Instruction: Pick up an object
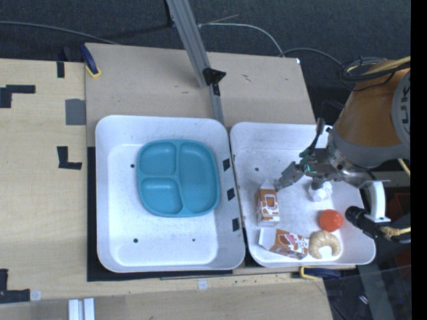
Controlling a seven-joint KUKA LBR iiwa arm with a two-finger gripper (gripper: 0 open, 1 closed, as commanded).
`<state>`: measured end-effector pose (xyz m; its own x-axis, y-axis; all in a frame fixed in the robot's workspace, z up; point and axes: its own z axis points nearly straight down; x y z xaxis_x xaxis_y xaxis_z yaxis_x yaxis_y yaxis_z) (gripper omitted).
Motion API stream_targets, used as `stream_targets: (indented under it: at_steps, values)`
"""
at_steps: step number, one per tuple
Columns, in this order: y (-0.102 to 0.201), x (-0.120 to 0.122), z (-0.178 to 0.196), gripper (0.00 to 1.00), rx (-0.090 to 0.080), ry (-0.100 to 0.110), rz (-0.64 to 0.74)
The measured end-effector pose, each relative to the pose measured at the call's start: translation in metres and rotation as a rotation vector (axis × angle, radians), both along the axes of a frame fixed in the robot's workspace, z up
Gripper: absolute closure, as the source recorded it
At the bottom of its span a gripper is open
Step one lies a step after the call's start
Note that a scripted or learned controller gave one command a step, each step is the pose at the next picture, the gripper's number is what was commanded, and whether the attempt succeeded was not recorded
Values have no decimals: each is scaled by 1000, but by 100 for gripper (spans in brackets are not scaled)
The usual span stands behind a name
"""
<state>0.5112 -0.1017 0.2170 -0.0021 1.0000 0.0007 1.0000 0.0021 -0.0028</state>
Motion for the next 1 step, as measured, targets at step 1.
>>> stream_targets:
  at_steps: [1]
  values:
    - [0,0,0,0,0,0,0]
